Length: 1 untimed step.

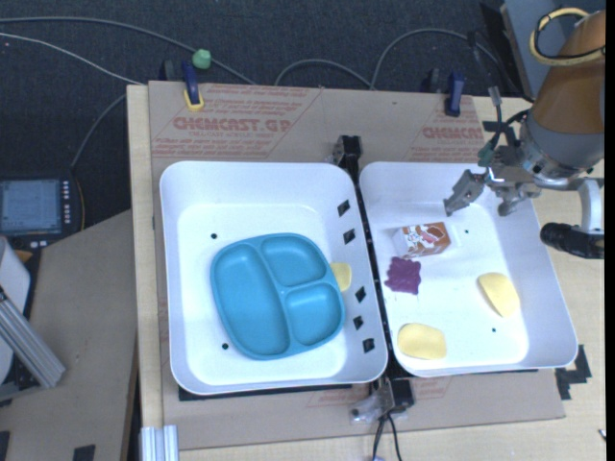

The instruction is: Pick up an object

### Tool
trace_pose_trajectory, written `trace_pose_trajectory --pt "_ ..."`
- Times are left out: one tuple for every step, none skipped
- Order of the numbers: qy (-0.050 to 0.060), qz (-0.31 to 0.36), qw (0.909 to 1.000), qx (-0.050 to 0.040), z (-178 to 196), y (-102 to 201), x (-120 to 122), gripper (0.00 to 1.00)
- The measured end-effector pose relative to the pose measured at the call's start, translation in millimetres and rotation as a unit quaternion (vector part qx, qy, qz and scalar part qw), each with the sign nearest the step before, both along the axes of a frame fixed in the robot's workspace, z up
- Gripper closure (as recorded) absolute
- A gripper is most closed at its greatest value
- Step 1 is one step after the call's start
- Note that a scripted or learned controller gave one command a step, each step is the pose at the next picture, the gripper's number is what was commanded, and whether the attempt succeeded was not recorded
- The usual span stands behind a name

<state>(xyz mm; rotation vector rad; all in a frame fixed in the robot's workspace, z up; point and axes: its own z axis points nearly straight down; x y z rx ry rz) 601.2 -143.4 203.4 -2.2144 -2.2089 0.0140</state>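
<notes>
In the right bin (pixel 538 257) lie four loose objects. A small snack packet (pixel 424 239), white with red and brown print, rests near the bin's middle, toward its left side. Just below it, nearly touching, sits a crumpled purple piece (pixel 404 275). A pale yellow, rounded piece (pixel 422 341) lies by the near edge, and a second yellow piece (pixel 499 293), more elongated, lies to the right of the purple one, well apart from it.

The gripper (pixel 480 191) hangs over the far part of the right bin, above and to the right of the snack packet, clear of all four objects. Its two fingers are spread apart, one reaching left (pixel 457 196) and one toward the right, with nothing between them. The grey arm with its orange band (pixel 567 75) comes in from the right.

The left bin (pixel 183 257) holds a blue divided plate (pixel 275 294) with three compartments, and a small yellow piece (pixel 341 276) peeks out beside the plate's right rim, touching it
</notes>
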Motion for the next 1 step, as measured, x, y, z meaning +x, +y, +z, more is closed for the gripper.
trace_pose_trajectory --pt "-0.007 0.001 1.0 -0.0011 8.4 0.4 3.1 0.0"
